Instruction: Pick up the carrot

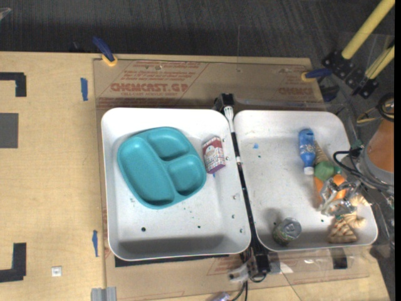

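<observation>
My pincer [338, 196] sits over the carrot [334, 183] at the right bin's [276, 168] far-right side, just beside a blue bottle [306, 149]; finger state indiscernible.

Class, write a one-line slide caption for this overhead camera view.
Gripper over the carrot in the right bin; teal plate in the left bin.

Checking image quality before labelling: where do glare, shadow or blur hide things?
Camera view: glare whitens both bins; the right white bin shows it most. The orange carrot sits under the blurred metal gripper, so its outline is unclear. Shadow lines the left white bin's rim.
</observation>
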Tool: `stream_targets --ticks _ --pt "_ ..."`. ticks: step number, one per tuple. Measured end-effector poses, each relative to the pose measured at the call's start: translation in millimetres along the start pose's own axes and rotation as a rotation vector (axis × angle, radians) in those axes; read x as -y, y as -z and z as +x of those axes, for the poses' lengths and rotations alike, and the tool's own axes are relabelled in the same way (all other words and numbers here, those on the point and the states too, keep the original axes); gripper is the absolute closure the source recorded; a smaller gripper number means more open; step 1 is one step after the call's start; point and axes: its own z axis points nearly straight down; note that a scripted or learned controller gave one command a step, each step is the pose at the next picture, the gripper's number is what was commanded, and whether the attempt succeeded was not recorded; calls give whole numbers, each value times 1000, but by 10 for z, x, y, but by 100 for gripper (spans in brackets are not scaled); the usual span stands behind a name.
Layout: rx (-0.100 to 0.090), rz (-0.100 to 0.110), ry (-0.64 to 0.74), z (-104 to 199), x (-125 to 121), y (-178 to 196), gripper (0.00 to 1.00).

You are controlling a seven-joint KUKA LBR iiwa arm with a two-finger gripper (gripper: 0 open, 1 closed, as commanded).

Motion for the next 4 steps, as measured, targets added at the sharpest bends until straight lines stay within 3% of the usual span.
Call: stream_targets --ticks 1,2,3,4 --pt "-19 3 247 -94 -199 -114 100" --pt "-18 2 247 -91 -208 -123 0" --pt "-16 -1 -120 -619 99 -149 0" --pt "-17 2 -213 -128 -187 -128 0"
